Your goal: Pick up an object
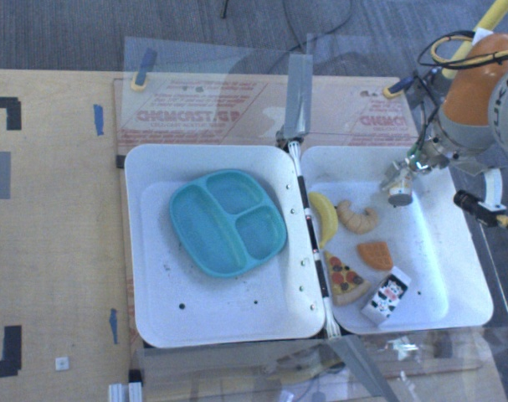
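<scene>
In the right bin [454, 258] lie a yellow banana [324, 216], a tan croissant [357, 217], an orange wedge [376, 255], a pizza slice [346, 279] and a small black-and-white milk carton [385, 297]. My gripper [399, 186] hangs over the upper part of that bin, right of the croissant and apart from it. Nothing shows between its fingers. The arm's orange band [478, 90] is at the upper right.
The left bin [153, 308] holds a turquoise divided plate [228, 222]. A grey metal divider [299, 99] stands behind the seam between the bins. Clear plastic sheets lie behind the bins. The wooden bench extends to the left with blue tape marks.
</scene>
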{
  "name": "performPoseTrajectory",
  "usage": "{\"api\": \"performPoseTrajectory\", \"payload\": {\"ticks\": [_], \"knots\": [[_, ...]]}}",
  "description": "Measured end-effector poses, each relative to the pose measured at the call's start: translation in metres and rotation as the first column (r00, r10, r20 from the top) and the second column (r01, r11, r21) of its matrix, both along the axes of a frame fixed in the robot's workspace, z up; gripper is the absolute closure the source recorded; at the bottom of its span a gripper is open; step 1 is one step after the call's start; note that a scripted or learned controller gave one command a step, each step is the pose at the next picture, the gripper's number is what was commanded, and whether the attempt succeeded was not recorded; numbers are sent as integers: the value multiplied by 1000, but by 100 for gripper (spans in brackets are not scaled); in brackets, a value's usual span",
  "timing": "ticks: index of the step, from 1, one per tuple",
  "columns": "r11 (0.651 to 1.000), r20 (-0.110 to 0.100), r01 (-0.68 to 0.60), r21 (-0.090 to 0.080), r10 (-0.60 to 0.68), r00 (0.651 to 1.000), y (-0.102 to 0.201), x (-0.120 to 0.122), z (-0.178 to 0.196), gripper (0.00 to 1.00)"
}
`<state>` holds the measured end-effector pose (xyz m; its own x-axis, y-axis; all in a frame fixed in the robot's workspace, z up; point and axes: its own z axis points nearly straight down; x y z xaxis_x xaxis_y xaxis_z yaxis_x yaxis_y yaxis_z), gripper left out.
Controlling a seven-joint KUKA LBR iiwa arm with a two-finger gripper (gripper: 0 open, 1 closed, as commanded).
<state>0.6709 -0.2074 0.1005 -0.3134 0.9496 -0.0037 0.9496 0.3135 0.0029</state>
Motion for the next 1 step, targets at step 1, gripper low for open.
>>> {"api": "performPoseTrajectory", "payload": {"ticks": [1], "knots": [[976, 1, 220, 1, -220, 976, 43, -3, 118, 100]]}}
